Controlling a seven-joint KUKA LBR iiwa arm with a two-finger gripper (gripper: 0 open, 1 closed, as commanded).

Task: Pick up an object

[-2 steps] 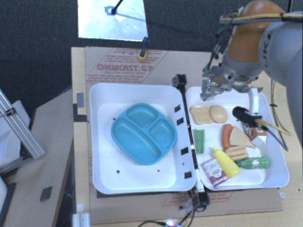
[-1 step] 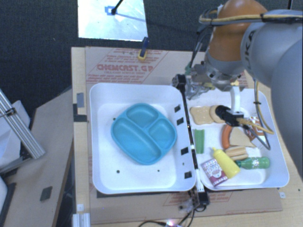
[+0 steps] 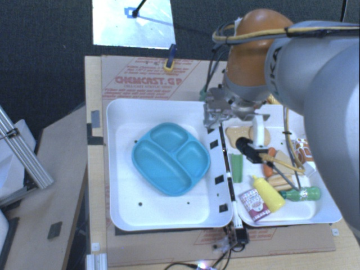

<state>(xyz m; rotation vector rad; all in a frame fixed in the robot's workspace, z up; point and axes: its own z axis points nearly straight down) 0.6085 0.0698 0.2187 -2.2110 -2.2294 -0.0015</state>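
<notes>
Right bin (image 3: 326,210) holds the pickables: yellow bottle (image 3: 268,192), green bottle (image 3: 301,194), green block (image 3: 237,167), red-and-white packet (image 3: 254,203), label too small to read. Blue divided tray (image 3: 170,158) lies alone in the left bin (image 3: 121,167). Gripper (image 3: 215,117) sits over the bins' shared wall at the far end; can't tell if it's released or clenched. Cardboard (image 3: 149,79) underneath reads "CHEMCAST GP" in red.
</notes>
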